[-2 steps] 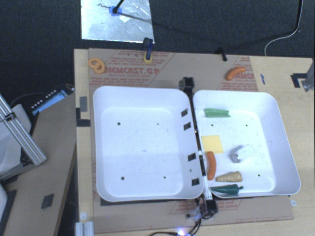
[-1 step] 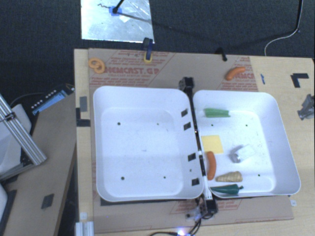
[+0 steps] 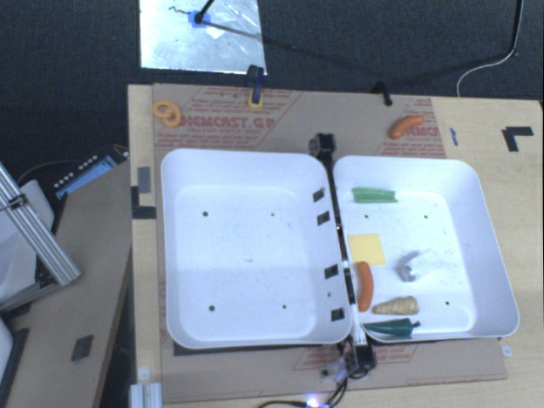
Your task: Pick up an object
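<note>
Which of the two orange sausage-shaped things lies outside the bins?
The orange piece on the cardboard beyond the right bin lies outside. The other orange piece lies inside that bin, against its left wall, below the yellow square.

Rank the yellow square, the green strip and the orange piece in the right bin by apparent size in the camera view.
1. Flat yellow square sheet, the largest in area.
2 and 3. Long green strip and orange sausage-shaped piece: both slim and of similar length, too alike to rank.
</note>
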`<move>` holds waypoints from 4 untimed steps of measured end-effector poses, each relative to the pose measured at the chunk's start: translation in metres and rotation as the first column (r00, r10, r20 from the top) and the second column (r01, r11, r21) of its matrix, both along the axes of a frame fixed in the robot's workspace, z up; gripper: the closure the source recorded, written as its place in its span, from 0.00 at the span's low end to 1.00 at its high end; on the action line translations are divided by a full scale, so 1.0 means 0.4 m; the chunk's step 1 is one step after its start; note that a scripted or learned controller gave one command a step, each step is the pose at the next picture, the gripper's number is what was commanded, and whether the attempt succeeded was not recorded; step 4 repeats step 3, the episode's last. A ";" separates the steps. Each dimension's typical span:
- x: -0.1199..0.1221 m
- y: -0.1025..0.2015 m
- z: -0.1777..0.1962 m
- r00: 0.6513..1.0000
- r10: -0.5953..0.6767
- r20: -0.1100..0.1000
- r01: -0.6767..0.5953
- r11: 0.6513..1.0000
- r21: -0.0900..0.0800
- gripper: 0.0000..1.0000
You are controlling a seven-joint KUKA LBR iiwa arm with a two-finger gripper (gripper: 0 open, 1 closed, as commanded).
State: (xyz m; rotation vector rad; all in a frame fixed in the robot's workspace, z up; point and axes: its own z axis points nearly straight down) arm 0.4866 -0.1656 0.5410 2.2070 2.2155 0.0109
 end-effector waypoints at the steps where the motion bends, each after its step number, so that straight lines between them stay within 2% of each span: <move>1: 0.000 0.170 -0.301 1.000 0.006 -0.024 -0.006 1.000 0.009 1.00; 2: 0.001 0.192 -0.086 1.000 0.002 -0.003 -0.002 1.000 0.004 1.00; 3: 0.000 0.238 -0.010 1.000 0.003 -0.009 -0.003 1.000 0.005 1.00; 4: 0.000 0.238 -0.010 1.000 0.003 -0.009 -0.003 1.000 0.005 1.00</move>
